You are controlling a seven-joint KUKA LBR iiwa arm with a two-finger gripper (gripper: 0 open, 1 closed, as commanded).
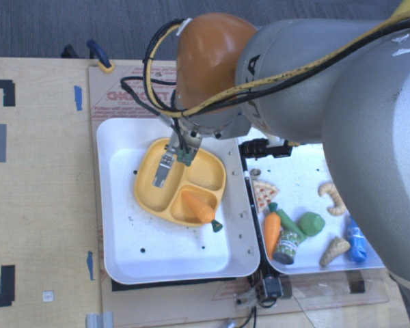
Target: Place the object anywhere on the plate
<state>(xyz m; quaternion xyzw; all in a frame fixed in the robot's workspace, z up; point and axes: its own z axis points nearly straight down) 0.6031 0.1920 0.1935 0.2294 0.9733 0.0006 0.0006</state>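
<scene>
Left bin — plate, probably carrot

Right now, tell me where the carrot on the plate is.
In the camera view, the carrot lies in the yellow plate's lower right compartment, in the left bin, its green top over the plate's rim.

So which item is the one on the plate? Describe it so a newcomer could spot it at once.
Start at the left bin, which holds a yellow divided plate. In the plate's compartment nearest the camera lies an orange carrot, its green tip poking over the rim. The other carrot lies in the right bin among the other toys; this one is the one on the plate.
</scene>
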